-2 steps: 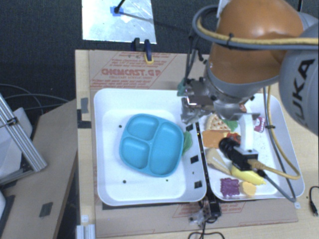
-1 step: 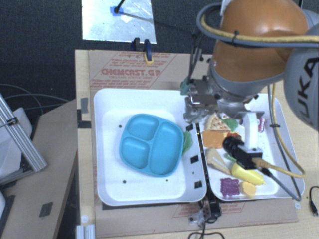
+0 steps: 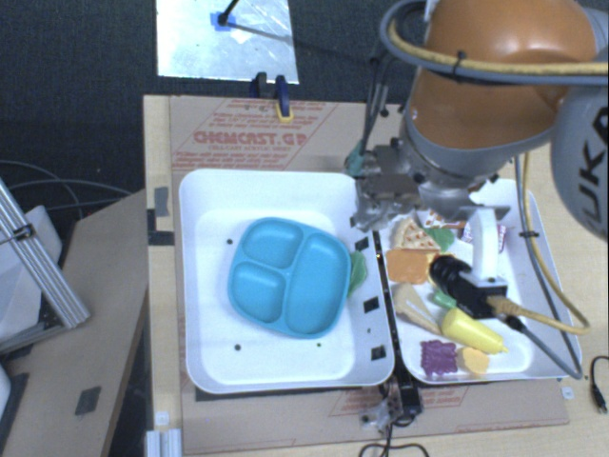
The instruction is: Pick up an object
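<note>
1. The arm's orange band [image 3: 504, 55] bulks closest to the lens, up and to the right of the blue plate [image 3: 288, 276], and hides part of the right bin [image 3: 485, 375].
2. The gripper [image 3: 379, 203] hangs just off the plate's upper right corner, over the walls where the left bin [image 3: 205, 284] meets the right. I cannot tell whether it is spread or pressed together, and I see nothing in it.
3. Things to pick all lie right of the plate: a pizza slice [image 3: 415, 232] nearest the gripper, an orange piece [image 3: 411, 265] below it, then a yellow toy [image 3: 468, 329] and a purple toy [image 3: 439, 356].
4. A green scrap [image 3: 357, 271] pokes out at the plate's right edge.
5. Risks, as I judge them: descending here, the gripper could strike or pinch the bin walls. The toys crowd together, so a grasp may nudge neighbours or close on nothing. The plate looks too broad and flat.
</note>
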{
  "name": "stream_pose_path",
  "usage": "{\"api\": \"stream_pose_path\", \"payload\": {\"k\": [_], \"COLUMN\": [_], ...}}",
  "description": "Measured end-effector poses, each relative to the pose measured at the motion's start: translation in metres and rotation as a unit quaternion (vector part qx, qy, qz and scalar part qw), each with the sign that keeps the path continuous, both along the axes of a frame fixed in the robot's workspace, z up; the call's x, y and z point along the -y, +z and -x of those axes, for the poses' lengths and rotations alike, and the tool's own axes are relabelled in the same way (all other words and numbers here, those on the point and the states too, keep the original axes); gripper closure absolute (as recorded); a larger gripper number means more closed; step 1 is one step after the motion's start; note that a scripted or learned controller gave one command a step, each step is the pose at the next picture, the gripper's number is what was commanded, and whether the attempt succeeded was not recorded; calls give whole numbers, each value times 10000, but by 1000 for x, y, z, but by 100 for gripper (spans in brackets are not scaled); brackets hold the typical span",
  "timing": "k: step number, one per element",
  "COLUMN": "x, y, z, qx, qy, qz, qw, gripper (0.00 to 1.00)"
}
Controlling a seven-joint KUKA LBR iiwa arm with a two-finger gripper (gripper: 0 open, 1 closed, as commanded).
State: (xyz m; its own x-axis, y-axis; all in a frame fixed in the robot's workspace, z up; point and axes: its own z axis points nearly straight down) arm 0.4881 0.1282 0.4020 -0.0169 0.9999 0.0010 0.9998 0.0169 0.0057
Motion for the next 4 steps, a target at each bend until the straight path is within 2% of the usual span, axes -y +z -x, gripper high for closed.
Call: {"api": "stream_pose_path", "payload": {"k": [1, 2, 4], "x": [0, -46, -43], "y": [11, 95, 113], "z": [-1, -6, -7], "qx": [9, 25, 5], "qy": [32, -47, -2], "qz": [0, -21, -4], "qw": [10000, 10000, 10000], "gripper": [100, 100, 100]}}
